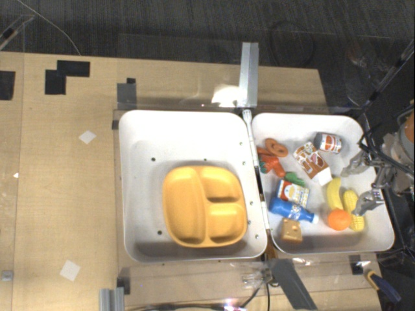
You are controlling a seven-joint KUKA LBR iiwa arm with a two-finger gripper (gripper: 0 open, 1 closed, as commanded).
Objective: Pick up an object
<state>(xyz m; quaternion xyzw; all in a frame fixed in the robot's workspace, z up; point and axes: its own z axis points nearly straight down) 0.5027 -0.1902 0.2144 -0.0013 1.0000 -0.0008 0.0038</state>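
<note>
The right bin [373, 238] holds several toy foods: a donut [275, 148], a can [328, 142], a brown-and-white carton [312, 161], a red-orange vegetable [272, 164], a juice box [293, 192], a blue bottle [290, 209], a banana [334, 192], a corn cob [353, 207], an orange [338, 219] and a brown block [292, 230]. My gripper [362, 184] hangs over the bin's right rim, beside the corn and banana. It is open, one finger near the back and one near the corn, with nothing held between them.
The left bin [139, 141] holds a yellow divided plate [204, 205]. A metal post [249, 73] stands behind the divider between the bins. Cables and the arm's body crowd the right edge beyond the right bin.
</note>
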